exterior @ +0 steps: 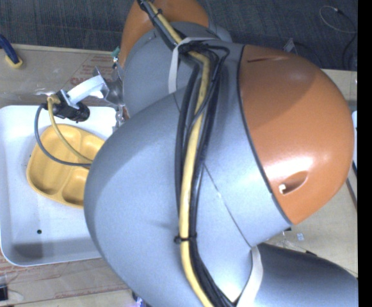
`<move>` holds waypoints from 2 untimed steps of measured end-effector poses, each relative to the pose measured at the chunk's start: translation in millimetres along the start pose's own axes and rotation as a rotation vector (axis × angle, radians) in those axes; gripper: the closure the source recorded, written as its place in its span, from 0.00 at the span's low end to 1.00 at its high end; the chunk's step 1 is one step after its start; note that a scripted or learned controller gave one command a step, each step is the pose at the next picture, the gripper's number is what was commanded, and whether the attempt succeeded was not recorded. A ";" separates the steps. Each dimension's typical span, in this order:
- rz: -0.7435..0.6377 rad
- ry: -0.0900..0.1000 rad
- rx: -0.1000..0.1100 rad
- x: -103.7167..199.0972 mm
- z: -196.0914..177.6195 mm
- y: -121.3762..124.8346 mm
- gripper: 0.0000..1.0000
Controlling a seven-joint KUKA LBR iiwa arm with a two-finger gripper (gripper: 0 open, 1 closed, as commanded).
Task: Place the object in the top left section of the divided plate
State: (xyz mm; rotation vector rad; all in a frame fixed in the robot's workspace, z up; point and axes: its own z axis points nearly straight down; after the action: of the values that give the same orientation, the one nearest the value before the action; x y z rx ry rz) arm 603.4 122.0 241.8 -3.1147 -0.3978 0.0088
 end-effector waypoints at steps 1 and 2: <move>-0.167 -0.003 0.002 -54.4 31.8 26.6 1.00; -0.256 -0.001 0.001 3.0 18.0 22.3 1.00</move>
State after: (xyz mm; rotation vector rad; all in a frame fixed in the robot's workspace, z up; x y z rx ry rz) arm 611.8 101.1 223.7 -3.0364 -0.7921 0.0102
